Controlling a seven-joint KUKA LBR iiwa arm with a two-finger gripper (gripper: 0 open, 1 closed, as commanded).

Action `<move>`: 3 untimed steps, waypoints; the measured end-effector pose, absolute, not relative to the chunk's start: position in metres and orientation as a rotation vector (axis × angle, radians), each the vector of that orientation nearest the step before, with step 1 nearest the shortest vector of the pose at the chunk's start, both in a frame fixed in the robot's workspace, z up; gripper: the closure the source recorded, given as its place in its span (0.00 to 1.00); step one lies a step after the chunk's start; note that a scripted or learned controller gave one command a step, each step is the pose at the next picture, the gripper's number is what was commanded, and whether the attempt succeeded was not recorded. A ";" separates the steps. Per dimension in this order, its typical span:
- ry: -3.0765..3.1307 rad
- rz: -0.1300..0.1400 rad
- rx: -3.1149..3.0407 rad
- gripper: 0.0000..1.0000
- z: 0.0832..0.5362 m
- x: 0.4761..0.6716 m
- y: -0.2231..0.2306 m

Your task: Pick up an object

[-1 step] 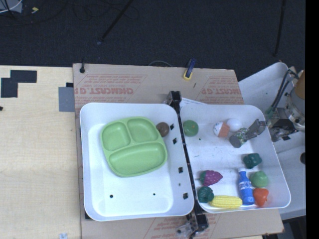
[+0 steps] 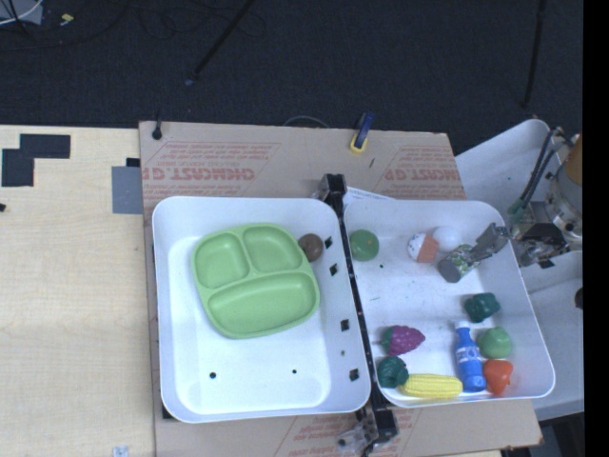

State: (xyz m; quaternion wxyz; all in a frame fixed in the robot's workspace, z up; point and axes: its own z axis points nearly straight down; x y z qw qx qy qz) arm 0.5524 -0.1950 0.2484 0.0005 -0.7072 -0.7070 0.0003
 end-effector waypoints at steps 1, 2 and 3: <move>-2.217 0.006 -2.215 0.00 0.186 0.546 -0.192; -2.218 0.002 -2.214 0.00 0.125 0.548 -0.181; -2.228 -0.010 -2.220 0.00 0.115 0.552 -0.180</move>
